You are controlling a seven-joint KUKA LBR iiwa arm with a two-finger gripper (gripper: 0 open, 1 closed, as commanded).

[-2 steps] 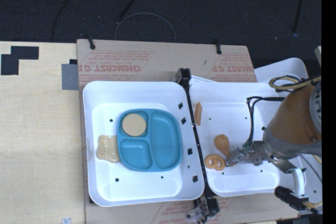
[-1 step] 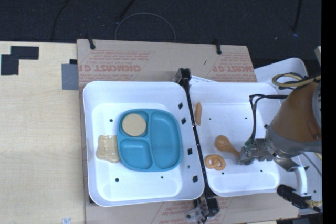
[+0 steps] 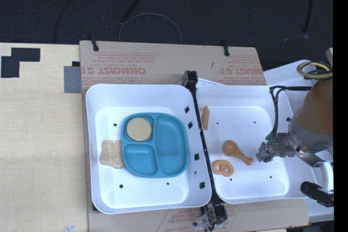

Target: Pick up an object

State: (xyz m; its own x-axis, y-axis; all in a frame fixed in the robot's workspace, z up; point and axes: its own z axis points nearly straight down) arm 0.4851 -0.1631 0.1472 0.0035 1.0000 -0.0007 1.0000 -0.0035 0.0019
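From my feed I see two shallow white plastic bins side by side on a sheet of printed brown cardboard laid over the pale wood bench.

The left bin holds a blue moulded tray with rounded corners and three compartments. A flat round tan disc, cracker-like and matte, sits in the tray's upper-left compartment. Just off the tray's left edge, touching it, lies a pale beige lumpy piece with a soft, uneven outline.

In the right bin there are three small tan-orange objects. A short narrow stick-shaped piece lies close to the bin's left wall, roughly upright in the view. Near the middle of the floor is a drumstick-shaped piece, bulbous at its left end and tapering to a thin handle pointing lower right. Just below it, apart from it, is a pretzel-like ring with holes.

The arm's grey metal gripper is low over the right side of that bin, just right of the drumstick's thin end. I cannot tell how wide it stands, and I see nothing held in it. The orange band sits above it.
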